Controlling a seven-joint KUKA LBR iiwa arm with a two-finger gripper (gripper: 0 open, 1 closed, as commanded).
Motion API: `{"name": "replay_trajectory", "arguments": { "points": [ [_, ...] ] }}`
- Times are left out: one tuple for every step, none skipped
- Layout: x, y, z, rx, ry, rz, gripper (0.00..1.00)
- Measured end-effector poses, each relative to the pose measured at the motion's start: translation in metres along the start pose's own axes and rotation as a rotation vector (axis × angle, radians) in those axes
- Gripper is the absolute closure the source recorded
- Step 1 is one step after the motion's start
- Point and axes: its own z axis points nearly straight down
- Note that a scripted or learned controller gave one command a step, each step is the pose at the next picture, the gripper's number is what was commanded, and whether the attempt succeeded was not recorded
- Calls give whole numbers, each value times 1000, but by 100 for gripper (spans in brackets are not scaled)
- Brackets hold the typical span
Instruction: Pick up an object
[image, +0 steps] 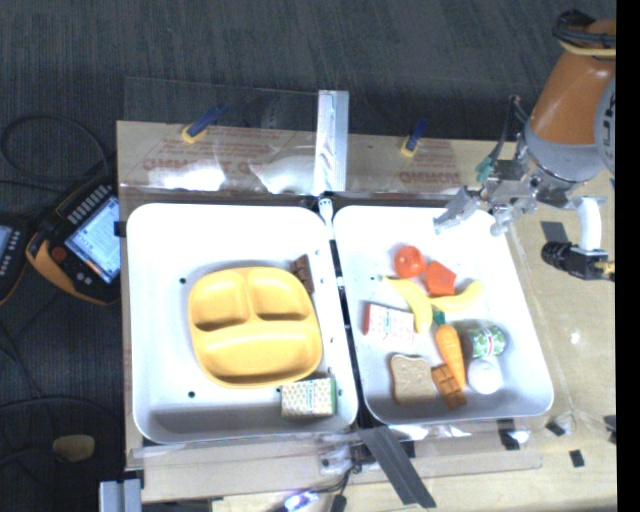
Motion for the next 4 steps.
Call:
{"name": "replay_trajectory", "arguments": {
  "points": [
    [32,-6,152,-2,-4,-48,0],
    [33,-6,144,-1,0,-48,100],
    [120,43,65,-1,-1,-142,100],
    [100,6,65,-1,-1,-546,100]
  ]
}}
